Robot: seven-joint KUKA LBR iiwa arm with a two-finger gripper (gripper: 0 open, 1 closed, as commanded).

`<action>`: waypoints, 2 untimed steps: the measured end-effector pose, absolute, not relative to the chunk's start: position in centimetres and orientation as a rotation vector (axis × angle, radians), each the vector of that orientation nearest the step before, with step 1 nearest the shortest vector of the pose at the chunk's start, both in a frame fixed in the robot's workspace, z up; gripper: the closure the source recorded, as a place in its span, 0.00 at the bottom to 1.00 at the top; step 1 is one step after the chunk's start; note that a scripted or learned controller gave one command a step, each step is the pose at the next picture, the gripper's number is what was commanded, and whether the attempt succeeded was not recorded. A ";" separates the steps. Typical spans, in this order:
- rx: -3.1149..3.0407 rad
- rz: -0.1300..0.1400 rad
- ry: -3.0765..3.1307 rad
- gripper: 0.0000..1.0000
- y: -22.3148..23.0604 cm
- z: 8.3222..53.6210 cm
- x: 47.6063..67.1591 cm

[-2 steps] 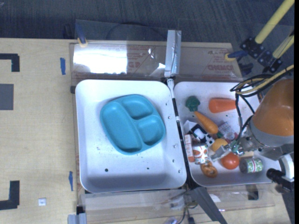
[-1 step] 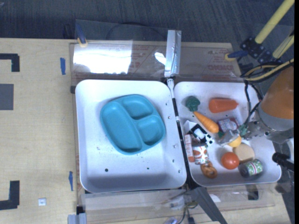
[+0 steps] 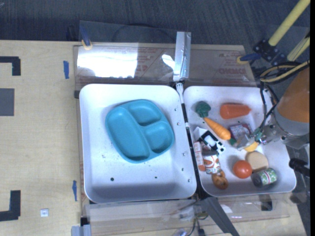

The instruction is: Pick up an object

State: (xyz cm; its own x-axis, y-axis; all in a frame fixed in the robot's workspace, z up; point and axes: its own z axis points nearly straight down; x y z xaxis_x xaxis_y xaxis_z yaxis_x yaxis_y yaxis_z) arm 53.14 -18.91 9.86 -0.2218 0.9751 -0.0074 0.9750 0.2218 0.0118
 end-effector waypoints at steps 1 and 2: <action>2.166 0.007 2.260 1.00 -15.6 9.0 54.0; 2.260 0.012 2.174 1.00 -8.0 24.2 58.1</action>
